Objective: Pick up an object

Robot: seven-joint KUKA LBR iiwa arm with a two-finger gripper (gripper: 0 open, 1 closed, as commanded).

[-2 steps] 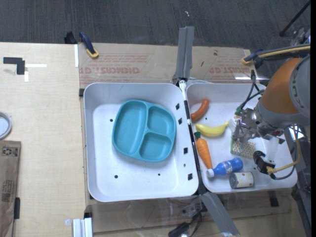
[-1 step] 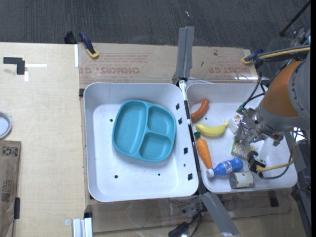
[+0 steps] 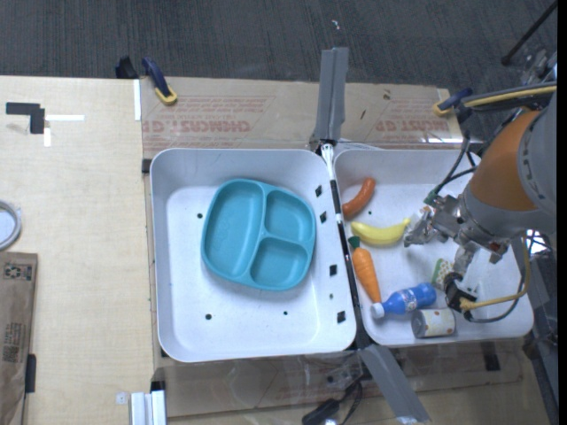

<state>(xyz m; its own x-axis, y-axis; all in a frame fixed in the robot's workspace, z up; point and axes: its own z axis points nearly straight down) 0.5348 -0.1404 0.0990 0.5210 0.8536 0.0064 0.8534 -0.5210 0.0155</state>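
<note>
The right bin (image 3: 390, 171) holds a brown-red sausage (image 3: 359, 197), a yellow banana (image 3: 379, 232), an orange carrot (image 3: 366, 274), a blue bottle with a white cap (image 3: 406, 299) and a small tin can (image 3: 433, 323). My gripper (image 3: 422, 227) hangs low over the middle of this bin, right at the banana's right tip. Whether it touches the banana is unclear. Part of a small green object (image 3: 441, 271) peeks out below the wrist.
A blue divided plate (image 3: 260, 234) lies in the left bin (image 3: 168, 264). A grey bar (image 3: 333, 91) stands behind the wall between the bins. Cables (image 3: 496, 304) trail from the wrist over the right bin's right side. Tape roll (image 3: 7, 225) at far left.
</note>
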